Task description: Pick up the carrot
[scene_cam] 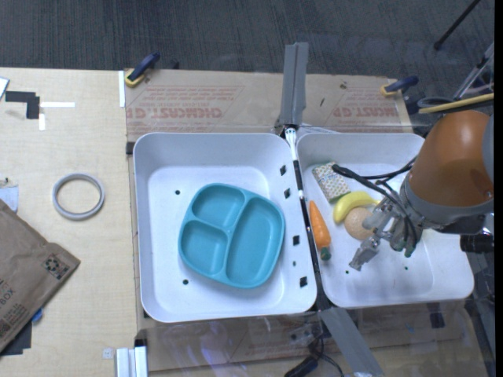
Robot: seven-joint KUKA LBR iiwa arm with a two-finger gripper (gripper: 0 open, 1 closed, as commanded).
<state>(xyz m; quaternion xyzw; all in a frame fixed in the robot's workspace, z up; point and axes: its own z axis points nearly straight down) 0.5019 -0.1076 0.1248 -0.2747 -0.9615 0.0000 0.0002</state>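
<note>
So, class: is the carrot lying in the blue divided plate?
No. The carrot lies in the right bin by its left wall; the blue plate sits in the left bin.

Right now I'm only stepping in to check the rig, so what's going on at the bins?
The grey arm reaches in from the right over the right bin. Its pincer hovers above the bin floor with nothing visibly between its fingers. The carrot lies by the bin's left wall, not yet picked up. A banana and a round tan item sit beside it. The left bin holds a blue divided plate.
</note>
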